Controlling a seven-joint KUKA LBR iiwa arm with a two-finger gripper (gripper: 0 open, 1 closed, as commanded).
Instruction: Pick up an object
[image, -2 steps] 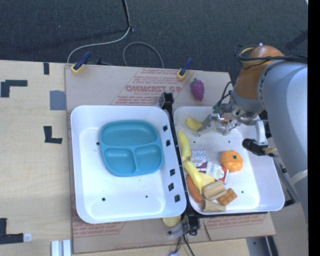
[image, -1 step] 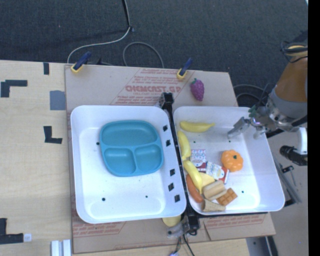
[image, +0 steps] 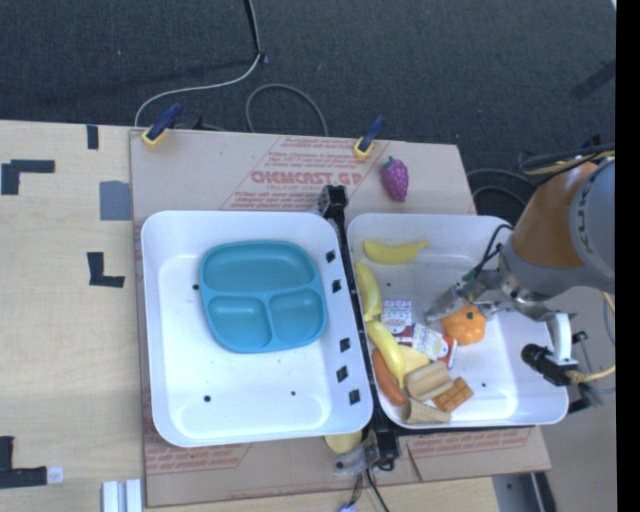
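On the bench, the right bin (image: 500, 235) holds toy food. The gripper (image: 447, 303) sits beside a small orange (image: 464, 326); I cannot tell its jaws' state. The orange looks light, hard and smooth, best pinched across its middle.

Divided plate (image: 264, 296) is sitting in the left bin (image: 170, 400). Food pieces are crowding the right bin's (image: 530, 400) left half. Grape bunch (image: 395, 179) is lying on the board (image: 250, 180) behind the right bin.

Blue divided plate (image: 265, 296) in left bin (image: 165, 330); purple grapes (image: 396, 178) on cardboard (image: 290, 180) behind bins.
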